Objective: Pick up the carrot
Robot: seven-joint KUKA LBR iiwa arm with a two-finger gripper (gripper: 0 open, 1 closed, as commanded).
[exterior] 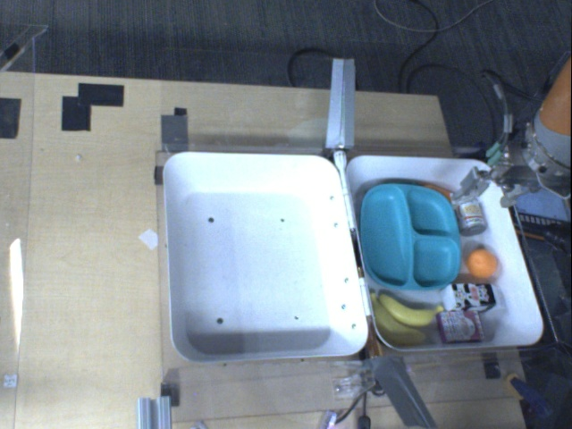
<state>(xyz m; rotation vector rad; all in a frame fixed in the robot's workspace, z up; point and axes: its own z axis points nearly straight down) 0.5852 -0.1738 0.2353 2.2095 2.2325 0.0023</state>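
Note:
The carrot shows as a thin orange sliver at the back of the right bin, mostly hidden behind the far rim of a teal divided tray. My gripper hangs over the bin's back right corner, just right of the carrot and above a small metal can. Nothing is visibly held in it.
In the right bin, an orange fruit lies right of the tray. A banana, a purple can and a small dark packet sit at the front. The left bin stands beside it, past a metal divider post.

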